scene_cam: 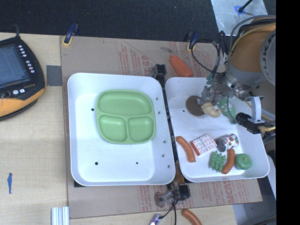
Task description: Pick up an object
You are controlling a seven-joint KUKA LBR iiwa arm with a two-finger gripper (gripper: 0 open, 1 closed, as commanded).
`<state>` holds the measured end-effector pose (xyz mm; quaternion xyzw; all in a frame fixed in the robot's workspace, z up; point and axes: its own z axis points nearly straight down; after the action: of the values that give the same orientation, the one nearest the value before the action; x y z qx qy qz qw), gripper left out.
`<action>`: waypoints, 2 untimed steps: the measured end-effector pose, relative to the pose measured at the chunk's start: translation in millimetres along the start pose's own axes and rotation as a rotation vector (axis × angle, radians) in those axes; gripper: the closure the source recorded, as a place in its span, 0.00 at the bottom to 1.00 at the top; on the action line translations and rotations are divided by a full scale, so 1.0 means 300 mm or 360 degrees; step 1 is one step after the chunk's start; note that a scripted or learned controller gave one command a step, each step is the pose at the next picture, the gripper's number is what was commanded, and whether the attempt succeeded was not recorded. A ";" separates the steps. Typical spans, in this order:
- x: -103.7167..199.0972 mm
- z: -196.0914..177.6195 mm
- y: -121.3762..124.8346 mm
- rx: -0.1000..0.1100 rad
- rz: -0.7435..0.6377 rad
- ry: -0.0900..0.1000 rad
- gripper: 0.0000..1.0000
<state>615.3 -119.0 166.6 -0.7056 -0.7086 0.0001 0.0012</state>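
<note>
The gripper (212, 99) is hanging at the upper right of the frame, over the right bin (180, 163), touching a brown disc (193, 105) and a tan piece (213, 110); its grip cannot be told.

You have a light wooden bench (33, 144) with a brown cardboard sheet (117, 55) laid over its middle. On the cardboard sit two shallow white bins side by side and touching: the left bin (79, 172) and the right bin (176, 90). An orange carrot-like toy (180, 67) lies on the cardboard just behind the right bin. At the bench's left edge rests an orange-and-grey control pendant (18, 76), well apart from the bins. Blue-and-yellow clamps (69, 34) grip the cardboard's far edge.
</note>
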 end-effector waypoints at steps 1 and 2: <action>0.356 -0.161 -0.107 0.0003 -0.0002 -0.0001 1.00; 0.438 -0.201 -0.094 0.0002 0.0001 -0.0002 1.00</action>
<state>586.5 12.3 227.2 -0.7057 -0.7085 0.0009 0.0012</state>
